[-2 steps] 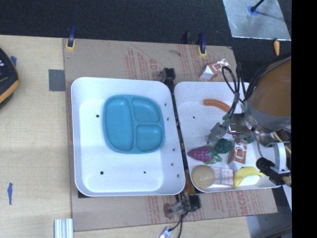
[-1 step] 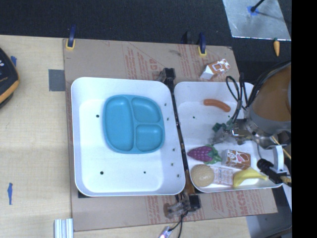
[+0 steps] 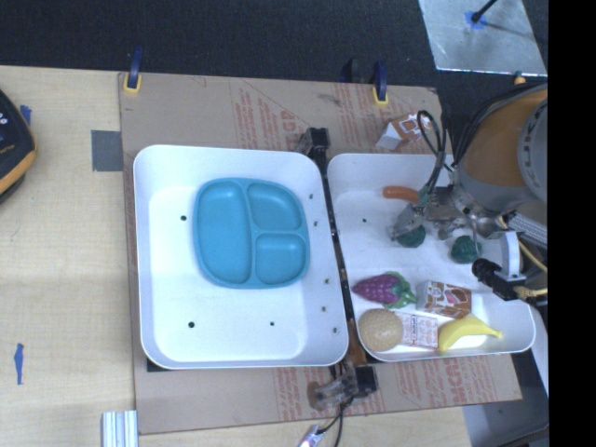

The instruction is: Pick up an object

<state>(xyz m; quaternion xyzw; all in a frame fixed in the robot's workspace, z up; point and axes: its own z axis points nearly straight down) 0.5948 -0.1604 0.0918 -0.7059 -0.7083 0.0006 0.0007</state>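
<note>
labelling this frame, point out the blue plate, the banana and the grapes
blue plate (image 3: 250, 232), camera view, on its centre divider
banana (image 3: 466, 333), camera view, mid-body
grapes (image 3: 379, 289), camera view, middle of the purple bunch

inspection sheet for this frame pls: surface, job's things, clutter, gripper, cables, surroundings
Surface: cardboard sheet on a wooden bench, clamped at the far edge; two white bins side by side, left bin and right bin.
Job's things: in the right bin, an orange carrot, two dark green pieces, purple grapes, a round bun, a small snack box, a banana.
Clutter: blue divided plate in the left bin.
Gripper: gripper low over the right bin near the green pieces; jaws' state cannot be told.
Cables: black cable looping by the arm.
Surroundings: dark floor beyond the bench.
</note>
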